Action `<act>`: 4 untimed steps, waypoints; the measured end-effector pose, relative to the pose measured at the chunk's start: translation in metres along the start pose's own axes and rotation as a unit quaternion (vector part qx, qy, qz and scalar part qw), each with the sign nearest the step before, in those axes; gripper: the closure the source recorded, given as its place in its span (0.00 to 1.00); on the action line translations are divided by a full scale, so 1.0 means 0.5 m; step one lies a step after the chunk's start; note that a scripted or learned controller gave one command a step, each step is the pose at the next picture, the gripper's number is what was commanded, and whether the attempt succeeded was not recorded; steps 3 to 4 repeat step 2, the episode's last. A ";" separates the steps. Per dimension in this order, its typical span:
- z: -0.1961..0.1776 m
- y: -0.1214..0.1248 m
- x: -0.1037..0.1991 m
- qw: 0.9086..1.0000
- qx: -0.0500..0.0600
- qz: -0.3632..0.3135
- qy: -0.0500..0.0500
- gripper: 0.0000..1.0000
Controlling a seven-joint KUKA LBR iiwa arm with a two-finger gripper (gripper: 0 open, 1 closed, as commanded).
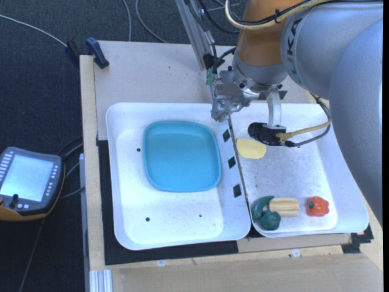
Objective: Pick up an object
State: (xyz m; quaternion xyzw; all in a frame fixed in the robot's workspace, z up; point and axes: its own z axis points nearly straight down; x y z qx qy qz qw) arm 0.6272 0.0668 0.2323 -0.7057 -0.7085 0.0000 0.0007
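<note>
My gripper (220, 111) hangs below the orange band of the arm, over the back end of the ridge between the two bins. Nothing shows held in it. A pale yellow object (251, 148) lies in the right bin (340, 163), a short way to the gripper's front right. Along that bin's front edge sit a green object (265, 212), a beige block (284, 207) and a small red object (316, 206). A blue square plate (182, 156) lies in the left bin (127, 181), just left of the gripper.
A black piece (267, 132) on a yellow cable hangs from the wrist just behind the pale yellow object. The arm's grey body covers the right bin's back right. A slanted metal post (193, 23) rises behind the bins. A handheld controller (27, 181) lies off the bench at left.
</note>
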 end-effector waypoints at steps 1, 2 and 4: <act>-0.025 -0.004 0.063 1.000 -0.001 0.000 0.000 1.00; -0.024 -0.003 0.060 1.000 -0.001 0.002 0.000 0.00; -0.024 -0.003 0.060 1.000 -0.001 0.002 0.000 0.00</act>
